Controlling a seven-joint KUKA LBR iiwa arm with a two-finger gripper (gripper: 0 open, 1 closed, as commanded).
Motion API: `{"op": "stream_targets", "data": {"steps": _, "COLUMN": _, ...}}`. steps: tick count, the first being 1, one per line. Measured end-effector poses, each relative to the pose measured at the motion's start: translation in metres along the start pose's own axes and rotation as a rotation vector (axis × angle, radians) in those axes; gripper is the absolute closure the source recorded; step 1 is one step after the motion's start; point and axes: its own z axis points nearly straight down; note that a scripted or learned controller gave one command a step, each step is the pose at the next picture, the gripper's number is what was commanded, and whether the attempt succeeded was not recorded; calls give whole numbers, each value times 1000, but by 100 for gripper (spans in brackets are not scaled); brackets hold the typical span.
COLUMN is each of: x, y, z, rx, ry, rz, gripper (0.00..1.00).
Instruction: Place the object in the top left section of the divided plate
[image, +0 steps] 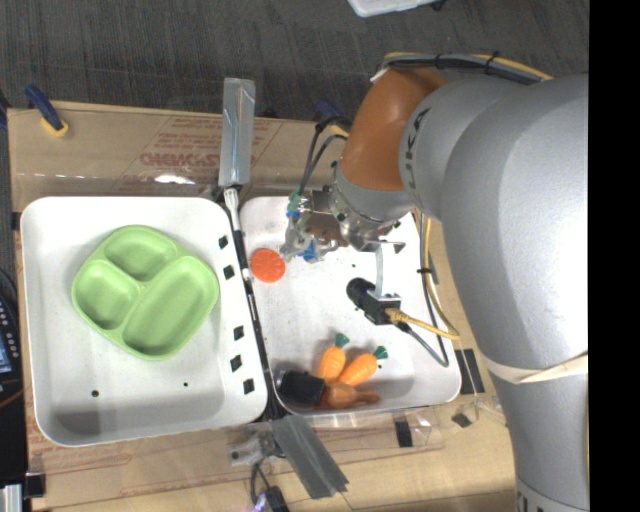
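Fingers' spread unreadable on gripper (298, 243) beside one orange ball (267, 265), two toy carrots (348, 366), one green divided plate (146, 290)

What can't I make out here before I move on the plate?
- Gripper: camera view, fingers too small and cluttered by cables; no telling how it stands relative to the orange ball.
- Right bin: its right side is covered by the arm.
- Dark object beside the toy carrots: too dark to identify.
- Green divided plate: fully visible.
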Motion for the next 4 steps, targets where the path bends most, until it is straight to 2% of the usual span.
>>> {"op": "stream_targets", "data": {"steps": 1, "x": -7, "y": -60, "z": -20, "rx": -1, "ry": -1, "rz": 34, "gripper": 100}}
{"op": "stream_targets", "data": {"steps": 2, "x": 24, "y": -116, "z": -44, "rx": 0, "ry": -1, "rz": 127, "gripper": 100}}
{"op": "stream_targets", "data": {"steps": 3, "x": -3, "y": -123, "z": -38, "rx": 0, "ry": 0, "rz": -25, "gripper": 100}}
{"op": "stream_targets", "data": {"steps": 4, "x": -24, "y": -85, "z": -61, "rx": -3, "ry": -2, "rz": -227, "gripper": 100}}
